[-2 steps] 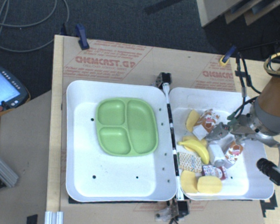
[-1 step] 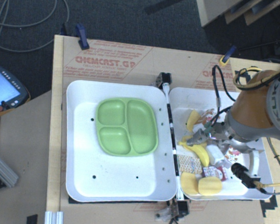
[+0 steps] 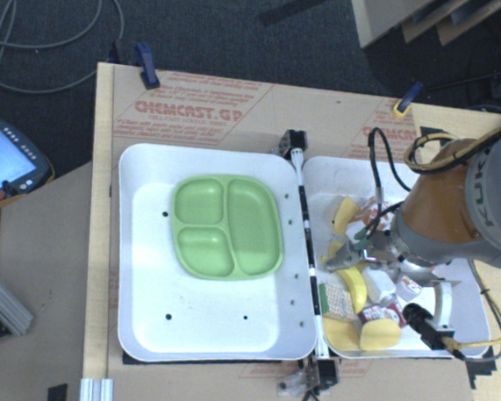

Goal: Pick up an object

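We see 2 shallow white bins side by side on a wooden bench: the left bin holds a smooth, pale green plastic tray with rounded corners and 3 compartments. The right bin holds a jumble of small objects, mostly yellow rounded pieces with some white and red bits, heaped against its left wall and near edge. The grey arm with its orange band hangs over that heap and hides part of it, the gripper is low among the objects, and we cannot tell its state.
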You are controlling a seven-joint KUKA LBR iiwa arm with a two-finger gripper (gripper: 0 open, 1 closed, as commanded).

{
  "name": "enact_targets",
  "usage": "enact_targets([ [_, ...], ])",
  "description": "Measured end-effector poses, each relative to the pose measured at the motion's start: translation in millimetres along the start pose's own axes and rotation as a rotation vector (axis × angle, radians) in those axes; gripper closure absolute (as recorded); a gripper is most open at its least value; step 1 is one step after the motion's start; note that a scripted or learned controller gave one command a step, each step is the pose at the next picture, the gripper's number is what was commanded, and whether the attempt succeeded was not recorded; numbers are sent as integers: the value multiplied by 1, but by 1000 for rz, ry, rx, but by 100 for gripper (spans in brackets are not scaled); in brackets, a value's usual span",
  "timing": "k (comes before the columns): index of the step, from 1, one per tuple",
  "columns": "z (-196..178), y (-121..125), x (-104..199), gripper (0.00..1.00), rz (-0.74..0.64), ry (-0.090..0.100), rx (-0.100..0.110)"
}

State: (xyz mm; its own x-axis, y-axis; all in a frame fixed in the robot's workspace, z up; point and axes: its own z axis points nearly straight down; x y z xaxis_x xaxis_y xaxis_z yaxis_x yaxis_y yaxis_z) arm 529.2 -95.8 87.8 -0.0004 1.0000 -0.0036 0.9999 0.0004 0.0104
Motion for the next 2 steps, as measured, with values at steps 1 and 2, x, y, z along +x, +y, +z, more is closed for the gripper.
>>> enact_targets([
  [1, 3, -34, -5, 0, 2, 3, 11],
  [2, -9, -32, -5, 100, 2, 2, 4],
])
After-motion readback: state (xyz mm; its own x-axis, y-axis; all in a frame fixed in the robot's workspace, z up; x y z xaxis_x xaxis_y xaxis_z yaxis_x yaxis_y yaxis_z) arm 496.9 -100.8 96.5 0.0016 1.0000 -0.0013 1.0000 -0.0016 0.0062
